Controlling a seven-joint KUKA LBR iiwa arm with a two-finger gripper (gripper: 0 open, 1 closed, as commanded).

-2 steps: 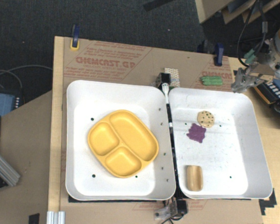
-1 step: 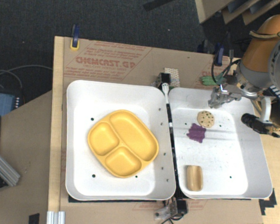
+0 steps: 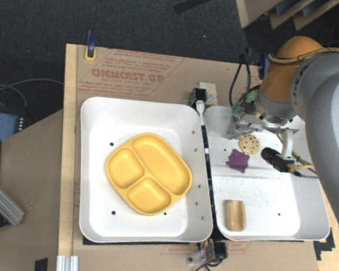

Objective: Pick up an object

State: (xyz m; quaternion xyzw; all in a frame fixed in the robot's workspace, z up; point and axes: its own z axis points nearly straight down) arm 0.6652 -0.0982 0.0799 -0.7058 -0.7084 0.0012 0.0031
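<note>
I see a small tan disc with holes lying towards the far-left corner of the right bin, with the gripper just at its far side. I cannot tell how the gripper is set or whether it has hold of anything. A purple lump sits just beside the disc, and a tan block lies by the bin's near edge. A yellow divided plate lies mid-way in the left bin.
</note>
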